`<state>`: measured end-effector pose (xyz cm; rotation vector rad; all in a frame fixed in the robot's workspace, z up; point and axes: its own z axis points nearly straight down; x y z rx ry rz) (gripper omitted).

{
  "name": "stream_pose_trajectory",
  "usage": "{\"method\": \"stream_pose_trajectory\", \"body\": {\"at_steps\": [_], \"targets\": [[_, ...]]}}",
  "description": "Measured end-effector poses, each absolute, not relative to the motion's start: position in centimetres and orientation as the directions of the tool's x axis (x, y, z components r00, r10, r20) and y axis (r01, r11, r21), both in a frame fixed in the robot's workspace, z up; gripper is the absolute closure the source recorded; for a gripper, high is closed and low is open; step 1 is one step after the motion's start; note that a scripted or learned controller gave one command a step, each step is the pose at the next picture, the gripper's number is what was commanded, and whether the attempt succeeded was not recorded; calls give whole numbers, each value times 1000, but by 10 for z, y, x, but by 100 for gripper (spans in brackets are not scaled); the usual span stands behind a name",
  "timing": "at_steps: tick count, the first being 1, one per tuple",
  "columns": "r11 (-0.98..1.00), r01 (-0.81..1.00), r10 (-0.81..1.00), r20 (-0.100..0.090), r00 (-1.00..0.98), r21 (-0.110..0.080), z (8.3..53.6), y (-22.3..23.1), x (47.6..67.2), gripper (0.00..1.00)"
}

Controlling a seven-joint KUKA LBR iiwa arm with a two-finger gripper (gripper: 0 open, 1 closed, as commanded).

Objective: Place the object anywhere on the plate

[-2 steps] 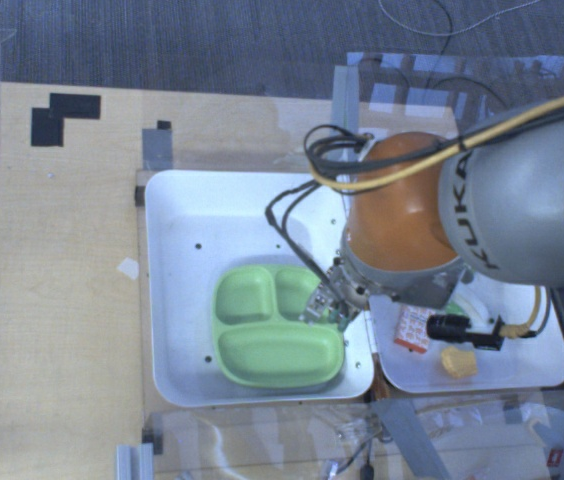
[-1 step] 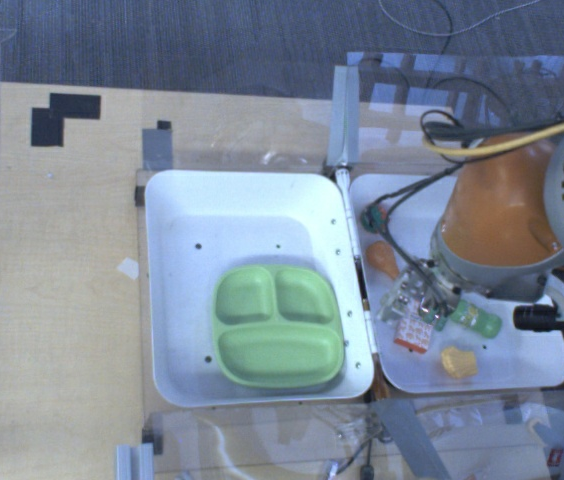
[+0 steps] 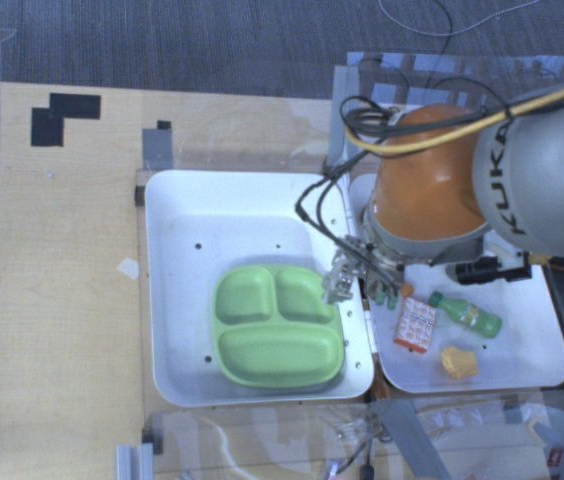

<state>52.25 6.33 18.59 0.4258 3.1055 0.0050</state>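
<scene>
Camera view, gripper (image 3: 342, 281) over green plate's (image 3: 277, 326) right rim, finger state unclear

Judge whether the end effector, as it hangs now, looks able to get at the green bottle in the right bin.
Probably yes. The green bottle lies flat on the right bin floor, apart from the red-and-white packet and the yellow piece. The end effector hangs close by at the bins' shared edge, with nothing covering the bottle.

We see two bins side by side on the tabletop (image 3: 52, 268). The plate (image 3: 277, 326) lies in the left bin (image 3: 177, 268). In the right bin (image 3: 532, 358) a carton (image 3: 416, 325) lies left of a bottle (image 3: 467, 315), with a small lump (image 3: 459, 362) in front of both.
</scene>
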Motion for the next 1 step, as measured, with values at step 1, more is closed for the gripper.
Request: {"method": "stream_pose_trajectory", "body": {"at_steps": [1], "targets": [[963,269,269,-13,-963,9,198,65,525,100]]}}
